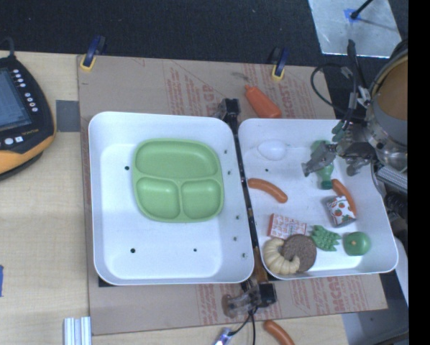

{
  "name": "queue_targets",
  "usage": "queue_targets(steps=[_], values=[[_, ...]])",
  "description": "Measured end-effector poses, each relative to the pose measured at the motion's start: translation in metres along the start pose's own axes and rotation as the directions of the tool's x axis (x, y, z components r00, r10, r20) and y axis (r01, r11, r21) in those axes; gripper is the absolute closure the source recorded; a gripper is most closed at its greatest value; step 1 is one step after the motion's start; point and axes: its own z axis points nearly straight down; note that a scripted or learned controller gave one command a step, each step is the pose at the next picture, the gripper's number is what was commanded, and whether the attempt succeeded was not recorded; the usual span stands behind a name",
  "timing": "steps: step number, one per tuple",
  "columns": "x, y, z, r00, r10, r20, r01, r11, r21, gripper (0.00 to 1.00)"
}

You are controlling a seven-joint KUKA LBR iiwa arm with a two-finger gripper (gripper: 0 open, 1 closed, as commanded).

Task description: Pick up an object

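End effector (335,159) over right bin's (252,214) crowded upper-right corner.

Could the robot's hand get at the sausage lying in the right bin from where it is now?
Probably yes. The sausage lies alone on bare bin floor, with nothing on top of it, and the hand hovers over the same bin.

Right bin (387,264): open floor toward 12 o'clock around the white egg (272,149); toys crowd 6 o'clock, and the sausage (267,189) bars 9 o'clock.
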Motion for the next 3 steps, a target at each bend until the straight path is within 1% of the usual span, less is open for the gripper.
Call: queue_targets(steps=[1,2,3], values=[[-0.072,0.038,0.067,1.000,0.001,0.003,-0.001,1.000,0.002,0.00],[-0.107,0.074,0.186,1.000,0.000,0.002,0.000,1.000,0.002,0.00],[-0.108,0.075,0.174,1.000,-0.004,0.004,0.004,1.000,0.004,1.00]])
